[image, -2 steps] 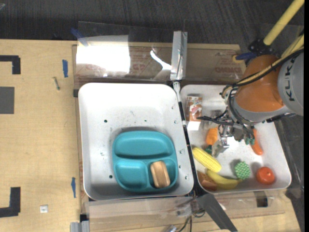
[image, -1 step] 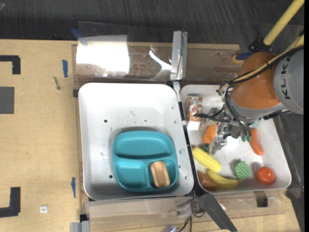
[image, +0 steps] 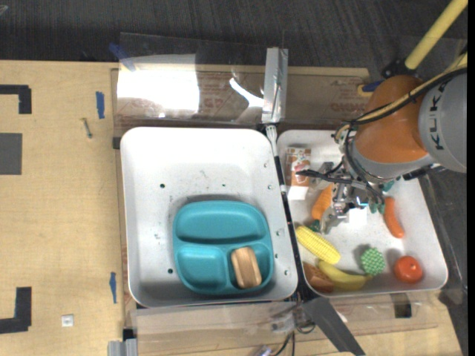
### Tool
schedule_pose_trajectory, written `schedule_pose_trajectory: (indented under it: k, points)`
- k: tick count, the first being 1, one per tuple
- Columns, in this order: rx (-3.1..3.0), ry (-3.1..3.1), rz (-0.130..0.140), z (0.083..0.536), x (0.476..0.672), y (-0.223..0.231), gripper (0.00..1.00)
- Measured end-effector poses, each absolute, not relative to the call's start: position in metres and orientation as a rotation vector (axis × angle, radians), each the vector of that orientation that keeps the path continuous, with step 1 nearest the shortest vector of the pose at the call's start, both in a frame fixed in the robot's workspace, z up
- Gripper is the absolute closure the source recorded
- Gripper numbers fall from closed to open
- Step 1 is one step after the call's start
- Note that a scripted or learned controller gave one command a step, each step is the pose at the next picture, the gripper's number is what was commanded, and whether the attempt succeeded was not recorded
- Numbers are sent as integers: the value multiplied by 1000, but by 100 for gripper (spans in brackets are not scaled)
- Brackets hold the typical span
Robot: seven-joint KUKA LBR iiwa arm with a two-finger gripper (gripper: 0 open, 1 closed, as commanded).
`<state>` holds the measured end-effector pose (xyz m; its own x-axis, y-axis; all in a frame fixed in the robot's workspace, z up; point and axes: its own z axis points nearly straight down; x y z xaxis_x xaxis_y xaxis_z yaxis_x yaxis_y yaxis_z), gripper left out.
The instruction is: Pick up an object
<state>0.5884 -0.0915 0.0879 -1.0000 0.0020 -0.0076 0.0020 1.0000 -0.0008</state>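
1. Gripper [image: 335, 215]: we log it low over the middle of the right bin [image: 434, 254], hanging from the grey arm with its orange band [image: 390, 128]. We cannot tell from this slanted view whether it is released or clenched, and we see nothing caught in it.
2. Orange carrot [image: 321, 202]: we judge this the likeliest thing to pick. It lies just beside the gripper, on the side toward the left bin, perhaps touching it. Its long axis runs tilted, from upper right down to lower left.
3. Corn cob [image: 318, 244]: we place it just below the gripper tip, toward the near rim, its long axis slanting down to the right.
4. Banana [image: 343, 276]: near the front wall, beyond the corn.
5. Red chilli [image: 393, 218]: on the gripper's far side, apart from it, lying nearly upright in the view.
6. Green ball [image: 372, 259] and tomato [image: 407, 268]: front right corner, well apart from the gripper.
7. Left bin [image: 148, 162]: holds a teal divided tray [image: 200, 225] with a bread roll [image: 246, 266] in one compartment.
8. Our judgement: the coming move turns on a small shift toward the carrot, closing across its tilted axis.
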Motion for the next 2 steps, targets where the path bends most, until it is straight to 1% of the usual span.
schedule_pose_trajectory:
  k: [1,2]
  points:
    - [-137,3129,-1,88,614,-91,0]
    - [-199,3128,0,88,581,-100,0]
